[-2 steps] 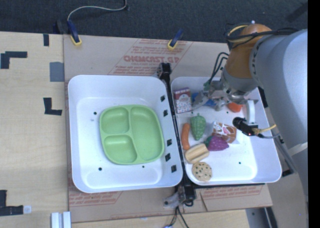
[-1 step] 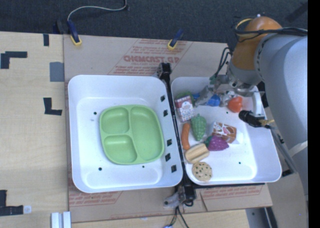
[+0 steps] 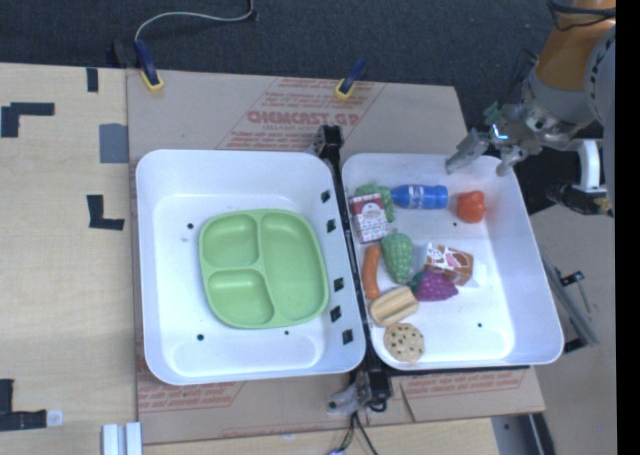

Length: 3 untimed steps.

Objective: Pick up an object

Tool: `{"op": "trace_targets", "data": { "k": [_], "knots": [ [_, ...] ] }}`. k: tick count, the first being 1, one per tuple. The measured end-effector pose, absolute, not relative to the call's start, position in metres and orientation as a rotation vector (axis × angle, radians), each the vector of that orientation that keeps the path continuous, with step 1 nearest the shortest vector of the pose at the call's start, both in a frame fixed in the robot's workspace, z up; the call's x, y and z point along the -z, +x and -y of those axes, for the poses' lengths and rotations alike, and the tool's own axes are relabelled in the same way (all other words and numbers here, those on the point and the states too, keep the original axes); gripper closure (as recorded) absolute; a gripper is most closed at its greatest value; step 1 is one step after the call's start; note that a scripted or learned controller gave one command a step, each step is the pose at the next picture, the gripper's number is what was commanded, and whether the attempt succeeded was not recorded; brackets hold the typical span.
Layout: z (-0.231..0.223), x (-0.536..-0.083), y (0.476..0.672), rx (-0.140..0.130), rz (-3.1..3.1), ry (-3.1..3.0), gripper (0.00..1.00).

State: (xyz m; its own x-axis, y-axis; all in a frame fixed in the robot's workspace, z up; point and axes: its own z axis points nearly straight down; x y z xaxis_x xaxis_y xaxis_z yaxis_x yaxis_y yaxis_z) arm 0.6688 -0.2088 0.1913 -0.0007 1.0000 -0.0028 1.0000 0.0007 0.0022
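— Objects for picking all lie in the right bin [image 3: 530, 273], do they not?

— They do. Along its far side I see a blue bottle [image 3: 420, 197] lying flat, and just beside its right end a red tomato [image 3: 471, 206]. Left of the bottle sits a small red carton [image 3: 370, 220] with something green behind it that I cannot make out.

— And nearer the middle?

— A green bumpy vegetable [image 3: 398, 254], with an orange carrot [image 3: 372, 271] touching its left side. To the right are a red-and-white packet [image 3: 449, 261] and a purple bunch of grapes [image 3: 435, 287] just below it. A bread roll [image 3: 393, 304] lies under those, and a chocolate-chip cookie [image 3: 404, 342] is nearest the front rim.

— Where are you?

— My gripper [image 3: 489, 151] hangs over the far right corner of that bin, above the rim, near the tomato but apart from it. My orange band is up by the view's right edge.

— Your jaws?

— Spread apart, with nothing between my fingers.

— And the other bin?

— The left bin [image 3: 160, 243] holds a green divided plate [image 3: 264, 268] lying flat in its middle. Both bins rest on a cardboard sheet [image 3: 290, 113], clamped at the far edge by two yellow clips [image 3: 350, 85].
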Motion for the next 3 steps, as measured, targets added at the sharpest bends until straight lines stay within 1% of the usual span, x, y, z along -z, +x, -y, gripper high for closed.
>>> {"op": "trace_targets", "data": {
  "k": [1,2,3],
  "knots": [
    [0.224,-0.097,0.645,0.005,-2.224,2.223,0.0],
    [0.223,-0.108,0.646,0.006,-2.224,2.219,1.0],
    [0.18,-0.13,0.664,0.022,-2.235,2.231,1.0]
  ]
}}
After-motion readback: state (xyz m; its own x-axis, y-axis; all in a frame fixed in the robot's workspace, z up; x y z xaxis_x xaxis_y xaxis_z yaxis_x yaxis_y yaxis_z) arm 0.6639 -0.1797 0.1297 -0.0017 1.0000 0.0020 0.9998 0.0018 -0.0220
